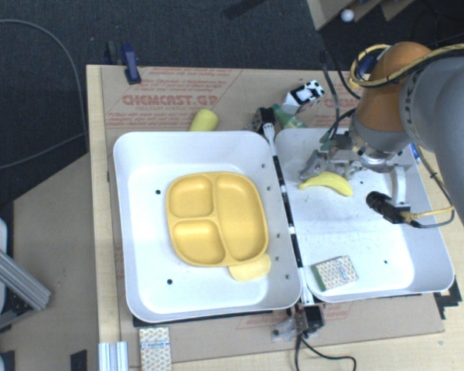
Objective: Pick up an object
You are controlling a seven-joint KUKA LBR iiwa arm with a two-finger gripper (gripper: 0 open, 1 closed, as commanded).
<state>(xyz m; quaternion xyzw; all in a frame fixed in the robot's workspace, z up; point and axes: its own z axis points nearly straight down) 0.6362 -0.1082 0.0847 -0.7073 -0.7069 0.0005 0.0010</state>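
Camera view looks down at a slant on a bench [100, 207] carrying two shallow white bins side by side. Left bin [135, 230] holds a yellow divided plate [215, 218] with three compartments, sitting near the middle of that bin, and a smaller pale yellow piece [251, 270] pokes out from under the plate at about its 5 o'clock edge, touching it. Right bin [417, 265] holds a banana [327, 182] lying on its side toward 11 o'clock of that bin, close to the back wall, and a small patterned packet [334, 272] lying flat at about 7 o'clock, near the front wall and well apart from the banana. The grey arm [441, 103] with its orange band [387, 91] comes in from 3 o'clock of the picture and bends down over the back of the right bin. The gripper [330, 162] hangs just above and behind the banana, at the fruit's 12 o'clock; whether it touches the fruit cannot be told, and whether the pincer is released or clenched cannot be told either, since metal parts and cables crowd that spot. Outside the bins, on the bench at 12 o'clock of the left bin, lies a small yellow cylinder [203, 120], and a black-and-white toy [305, 93] sits near the back corner between the two bins.
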